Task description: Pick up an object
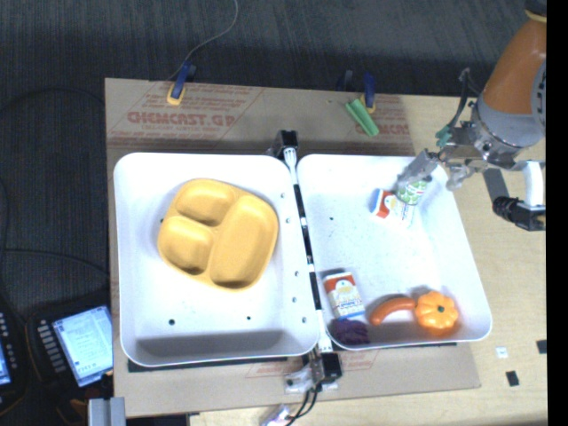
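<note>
Camera view: claw over red-and-white packet in right bin.

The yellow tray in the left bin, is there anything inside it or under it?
The yellow tray has three hollows, and all three look bare. It sits upright on the floor of the left bin. Whatever might lie beneath it is covered by the tray itself, so that cannot be seen.

tray in left bin
</note>
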Available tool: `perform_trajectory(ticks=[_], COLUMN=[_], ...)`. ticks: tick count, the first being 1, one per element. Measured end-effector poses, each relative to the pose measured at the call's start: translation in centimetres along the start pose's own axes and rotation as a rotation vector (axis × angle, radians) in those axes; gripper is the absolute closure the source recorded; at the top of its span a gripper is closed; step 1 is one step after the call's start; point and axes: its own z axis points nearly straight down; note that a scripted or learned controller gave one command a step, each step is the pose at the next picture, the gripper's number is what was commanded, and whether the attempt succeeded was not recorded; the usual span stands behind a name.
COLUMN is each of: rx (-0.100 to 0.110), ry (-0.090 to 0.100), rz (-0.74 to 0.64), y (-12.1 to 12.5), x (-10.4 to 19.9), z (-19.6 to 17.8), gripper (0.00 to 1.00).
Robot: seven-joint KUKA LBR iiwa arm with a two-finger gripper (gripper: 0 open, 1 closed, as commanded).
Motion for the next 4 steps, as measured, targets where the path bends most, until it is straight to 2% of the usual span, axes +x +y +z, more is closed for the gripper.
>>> perform_trajectory(ticks=[1,2,3,4], rx=[-0.011,-0.013,-0.011,-0.007], ry=[0.009,-0.001,0.005,-0.002], rz=[-0.005,-0.005,-0.006,0.001], y=[0.8,0.8,0.8,-5.6], x=[-1.8,-2.1,-1.8,1.9], z=[11.3,10.2,10.3,12.6], gripper=[0.0,1.0,0.0,0.0])
